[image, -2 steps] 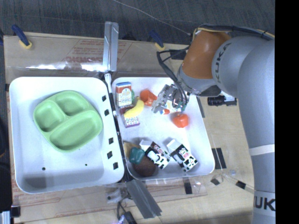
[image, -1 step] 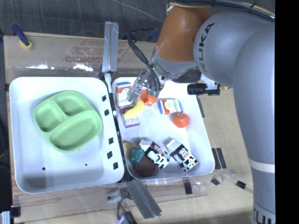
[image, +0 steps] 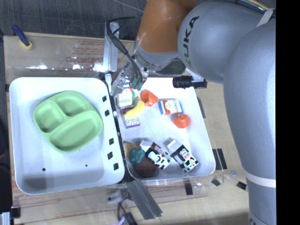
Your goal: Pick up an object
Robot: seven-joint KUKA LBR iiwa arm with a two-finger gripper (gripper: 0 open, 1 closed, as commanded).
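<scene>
**Inspector A:** We record the arm first, grey with an orange band, filling the view from 12 to 5 o'clock. Next, two white bins side by side: the left bin carries a green divided plate near its centre; the right bin carries the loose items.

**Inspector B:** We confirm. The gripper sits at the right bin's 11 o'clock corner, just above a small white carton with a red label. Whether it is clenched or released we cannot tell; nothing is visibly between its tips.

**Inspector A:** Contents of the right bin, then. At 6 o'clock, two cow-patterned cartons, a dark brown ball and a teal piece touching it.

**Inspector B:** Toward the bin's 12 o'clock, a blue-and-white box, a yellow banana beside the white carton, an orange cup-like piece, and a red tomato at 3 o'clock. A small purple-printed card lies below the banana.
</scene>
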